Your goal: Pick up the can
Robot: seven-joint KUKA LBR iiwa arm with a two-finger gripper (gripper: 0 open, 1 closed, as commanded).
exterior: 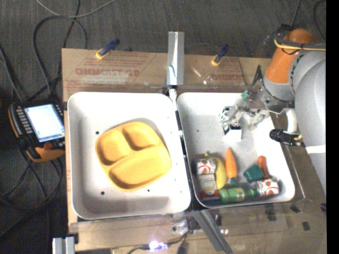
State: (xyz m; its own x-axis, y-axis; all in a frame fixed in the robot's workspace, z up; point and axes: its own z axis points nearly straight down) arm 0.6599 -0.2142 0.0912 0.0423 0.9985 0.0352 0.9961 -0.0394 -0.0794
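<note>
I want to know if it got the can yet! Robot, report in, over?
Gripper hovering over right bin, upper part, nothing held. Can lying low in the bin, untouched. Carrot and banana crowd right beside it.

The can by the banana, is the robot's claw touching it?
Apart. The camera view shows the gripper over bare bin floor, well above the can in the picture.

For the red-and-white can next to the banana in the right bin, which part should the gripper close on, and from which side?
Probably from straight above, fingers across the side wall of the can at mid-body. It seems to lie on its side, the banana touching its right flank and the green bottle just below, so the finger there has little room. The gripper hangs over bare floor in the right bin.
</note>
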